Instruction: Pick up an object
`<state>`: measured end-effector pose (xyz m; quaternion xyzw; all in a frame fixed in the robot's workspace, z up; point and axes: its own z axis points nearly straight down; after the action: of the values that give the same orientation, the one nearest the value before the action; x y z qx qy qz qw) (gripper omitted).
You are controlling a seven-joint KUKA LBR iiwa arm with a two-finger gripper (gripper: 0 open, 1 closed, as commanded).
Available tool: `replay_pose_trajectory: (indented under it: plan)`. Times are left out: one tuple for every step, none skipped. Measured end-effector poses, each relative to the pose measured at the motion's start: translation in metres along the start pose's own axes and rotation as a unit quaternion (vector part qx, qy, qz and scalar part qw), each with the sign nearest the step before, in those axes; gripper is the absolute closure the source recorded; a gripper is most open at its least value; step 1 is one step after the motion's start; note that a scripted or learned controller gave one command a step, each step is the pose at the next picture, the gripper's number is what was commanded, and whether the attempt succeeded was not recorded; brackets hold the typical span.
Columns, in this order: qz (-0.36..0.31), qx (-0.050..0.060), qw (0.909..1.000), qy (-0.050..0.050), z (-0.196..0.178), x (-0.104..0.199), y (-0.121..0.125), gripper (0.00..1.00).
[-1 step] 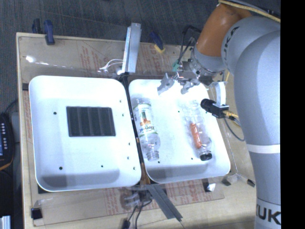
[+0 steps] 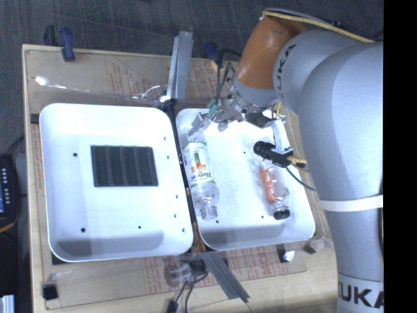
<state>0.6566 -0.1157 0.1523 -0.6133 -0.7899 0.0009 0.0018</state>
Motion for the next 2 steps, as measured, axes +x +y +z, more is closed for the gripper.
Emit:
replay_pose_trajectory:
  plan:
    - [-0.023, -0.003, 0.9997, -0.002, 0.057, -0.02, -0.052, 0.0]
    - [-0.082, -0.006, 0.9966, -0.007, 0.055, 0.017, -0.076, 0.0]
